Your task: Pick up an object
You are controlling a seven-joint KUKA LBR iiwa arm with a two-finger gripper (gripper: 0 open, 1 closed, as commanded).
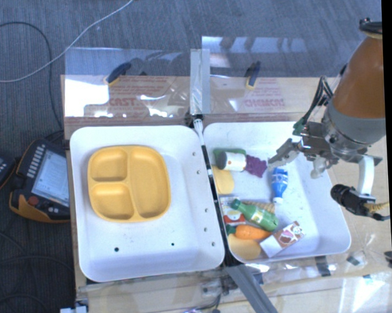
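Camera view: I see my gripper (281,154) above the right bin (329,241), just beside the blue bottle (279,183); finger state I cannot tell.

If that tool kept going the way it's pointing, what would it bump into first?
The tool points left and slightly down over the right bin. Going straight on, it would probably meet the purple toy first, beside the blue bottle. Its height above them is unclear from this slanted view, so it might pass over.
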